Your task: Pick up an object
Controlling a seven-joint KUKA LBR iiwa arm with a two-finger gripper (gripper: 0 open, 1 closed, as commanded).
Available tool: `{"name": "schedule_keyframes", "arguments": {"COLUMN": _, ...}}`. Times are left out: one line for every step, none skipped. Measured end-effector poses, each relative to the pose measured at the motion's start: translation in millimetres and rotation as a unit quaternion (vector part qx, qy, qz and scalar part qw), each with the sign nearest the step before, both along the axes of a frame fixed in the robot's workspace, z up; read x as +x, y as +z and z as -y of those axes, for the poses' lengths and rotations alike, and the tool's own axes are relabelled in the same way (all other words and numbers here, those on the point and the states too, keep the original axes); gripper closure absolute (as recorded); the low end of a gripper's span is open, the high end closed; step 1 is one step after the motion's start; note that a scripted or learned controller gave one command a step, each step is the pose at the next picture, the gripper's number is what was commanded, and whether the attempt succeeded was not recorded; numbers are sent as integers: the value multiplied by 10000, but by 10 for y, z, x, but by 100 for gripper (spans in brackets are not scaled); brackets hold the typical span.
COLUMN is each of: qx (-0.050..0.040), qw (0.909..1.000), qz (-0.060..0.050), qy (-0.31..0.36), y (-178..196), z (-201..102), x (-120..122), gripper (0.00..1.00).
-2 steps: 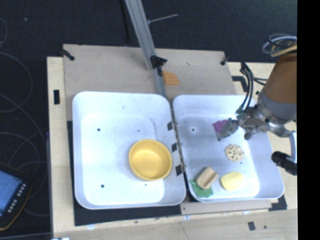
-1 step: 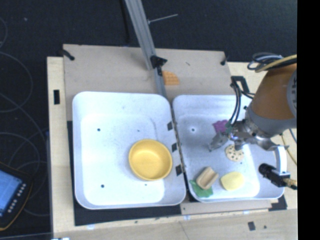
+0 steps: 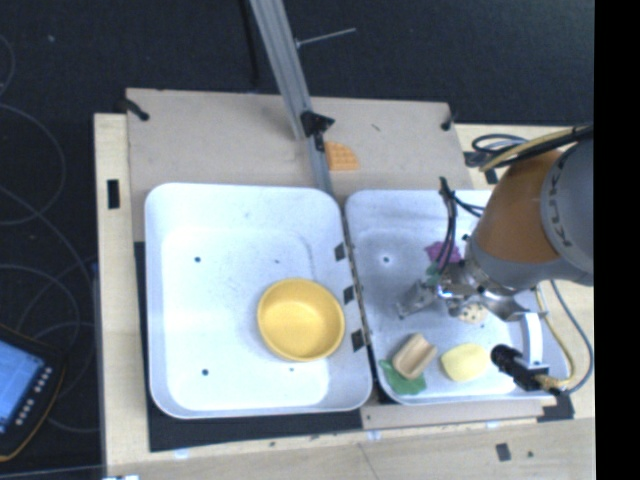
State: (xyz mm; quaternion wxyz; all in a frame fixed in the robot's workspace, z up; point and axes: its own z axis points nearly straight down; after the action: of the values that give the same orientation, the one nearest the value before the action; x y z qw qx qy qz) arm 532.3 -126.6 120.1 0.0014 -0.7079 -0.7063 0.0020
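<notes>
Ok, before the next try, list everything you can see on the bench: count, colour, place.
bins: two, white, side by side on the bench
bowl: one, yellow, left bin, near its lower right corner
yellow object: one, rounded, right bin, along the near edge
tan block: one, right bin, left of the yellow object, lying on something green
purple item: one, right bin, partly hidden by the arm
orange tag: one, on the board behind the bins
metal post: one, grey, rising from behind the bins
arm: one, grey with orange band, over the right bin
end effector: one, low in the right bin
</notes>
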Motion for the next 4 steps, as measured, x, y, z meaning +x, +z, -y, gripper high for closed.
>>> {"name": "schedule_keyframes", "arguments": {"qx": 8, "qw": 10000, "qz": 48, "qy": -22, "y": 142, "z": 4, "x": 27, "gripper": 100}}
{"name": "schedule_keyframes", "arguments": {"qx": -7, "qw": 10000, "qz": 63, "qy": -16, "y": 685, "z": 120, "x": 17, "gripper": 100}}
{"name": "schedule_keyframes", "arguments": {"qx": 2, "qw": 10000, "qz": 45, "qy": 1, "y": 825, "z": 131, "x": 31, "gripper": 100}}
{"name": "schedule_keyframes", "arguments": {"qx": 12, "qw": 10000, "qz": 46, "qy": 54, "y": 975, "z": -443, "x": 36, "gripper": 100}}
